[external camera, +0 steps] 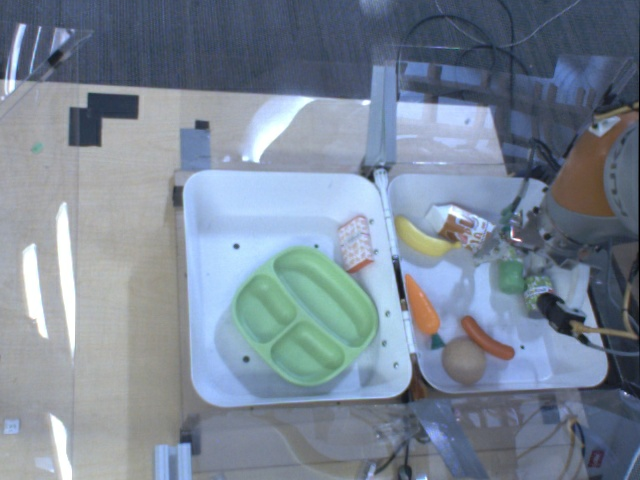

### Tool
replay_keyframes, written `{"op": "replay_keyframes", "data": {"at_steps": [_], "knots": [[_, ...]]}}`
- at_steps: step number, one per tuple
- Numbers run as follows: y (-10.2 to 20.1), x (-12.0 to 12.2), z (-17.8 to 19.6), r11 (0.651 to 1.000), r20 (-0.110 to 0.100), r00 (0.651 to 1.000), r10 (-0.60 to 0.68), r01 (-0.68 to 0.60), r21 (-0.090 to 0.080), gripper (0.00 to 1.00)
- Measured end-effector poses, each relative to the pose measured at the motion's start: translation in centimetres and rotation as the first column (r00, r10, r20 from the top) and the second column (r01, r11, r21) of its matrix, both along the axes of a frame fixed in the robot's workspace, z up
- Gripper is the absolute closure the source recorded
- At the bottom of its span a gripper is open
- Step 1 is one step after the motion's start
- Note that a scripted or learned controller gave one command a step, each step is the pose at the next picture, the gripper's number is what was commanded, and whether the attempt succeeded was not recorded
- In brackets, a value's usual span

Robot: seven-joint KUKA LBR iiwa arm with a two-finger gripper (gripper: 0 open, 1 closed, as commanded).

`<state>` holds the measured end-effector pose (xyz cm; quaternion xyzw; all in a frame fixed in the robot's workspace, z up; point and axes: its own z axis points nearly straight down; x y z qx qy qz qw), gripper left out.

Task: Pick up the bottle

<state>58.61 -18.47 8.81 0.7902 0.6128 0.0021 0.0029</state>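
A small green bottle (513, 276) lies in the right bin (580, 373), near its right side, with a paler labelled end pointing toward the lower right. The grey arm with the orange band (600, 173) reaches in from the right. My gripper (522, 243) hangs right over the bottle's upper end and partly covers it. I cannot tell whether the gripper touches the bottle.
The right bin also holds a banana (420, 238), a white and brown carton (458, 225), a carrot (424, 309), a red sausage (488, 338) and a potato (464, 360). The left bin (210, 268) holds a green divided plate (304, 314) and a small snack packet (354, 243).
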Motion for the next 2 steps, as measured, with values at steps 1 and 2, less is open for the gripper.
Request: {"op": "replay_keyframes", "data": {"at_steps": [1,2], "knots": [[0.1,0.3,1.2,1.0,0.006,1.0,0.003,-0.003,0.0,1.0],[3.4,4.5,17.6,0.997,0.0,0.997,-0.083,0.083,0.0,1.0]]}}
